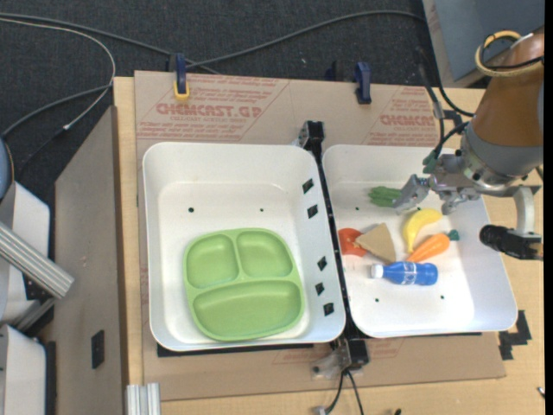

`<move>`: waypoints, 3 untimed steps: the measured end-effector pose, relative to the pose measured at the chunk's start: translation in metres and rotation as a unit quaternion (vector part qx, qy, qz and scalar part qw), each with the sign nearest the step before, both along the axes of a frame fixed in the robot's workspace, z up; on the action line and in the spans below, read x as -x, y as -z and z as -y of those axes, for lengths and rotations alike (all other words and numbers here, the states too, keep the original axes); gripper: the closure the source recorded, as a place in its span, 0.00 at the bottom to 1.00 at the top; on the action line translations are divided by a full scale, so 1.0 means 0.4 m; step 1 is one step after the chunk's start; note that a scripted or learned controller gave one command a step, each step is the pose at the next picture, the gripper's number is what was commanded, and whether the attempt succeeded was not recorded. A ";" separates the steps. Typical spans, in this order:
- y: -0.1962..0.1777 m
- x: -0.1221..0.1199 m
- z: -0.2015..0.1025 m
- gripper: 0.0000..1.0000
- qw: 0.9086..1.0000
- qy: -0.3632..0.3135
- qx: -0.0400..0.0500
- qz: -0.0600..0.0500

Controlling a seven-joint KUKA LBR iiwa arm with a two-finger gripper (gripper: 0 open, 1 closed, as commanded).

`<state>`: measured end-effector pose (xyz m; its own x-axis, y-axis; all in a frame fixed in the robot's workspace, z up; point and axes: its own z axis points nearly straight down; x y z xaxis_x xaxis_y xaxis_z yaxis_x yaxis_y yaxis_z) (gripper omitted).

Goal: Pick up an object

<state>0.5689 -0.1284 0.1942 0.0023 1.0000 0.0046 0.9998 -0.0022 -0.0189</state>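
Claw (429, 188) hovering over right bin (484, 309), fingers spread apart, gripping nothing. Yellow banana (421, 225) just below, long axis slanting upper-right to lower-left, beside carrot (429, 248).

a lime-green divided plate (244, 284), a yellow banana (421, 225), an orange carrot (429, 247), a blue bottle (409, 272).

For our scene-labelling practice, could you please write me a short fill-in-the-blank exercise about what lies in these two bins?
1. The green divided plate lies in the ____ bin as the camera sees it.
2. The blue bottle lies on its ____.
3. The banana is coloured ____.
4. The gripper hangs over the ____ bin as the camera sees it.

Missing words: left; side; yellow; right
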 end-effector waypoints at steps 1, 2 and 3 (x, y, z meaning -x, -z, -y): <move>-0.018 -0.007 -0.001 0.00 1.000 -0.002 0.001 0.007; 0.147 -0.007 -0.001 0.00 1.000 -0.001 0.000 0.003; 0.272 -0.012 -0.005 0.00 1.000 -0.001 -0.001 0.008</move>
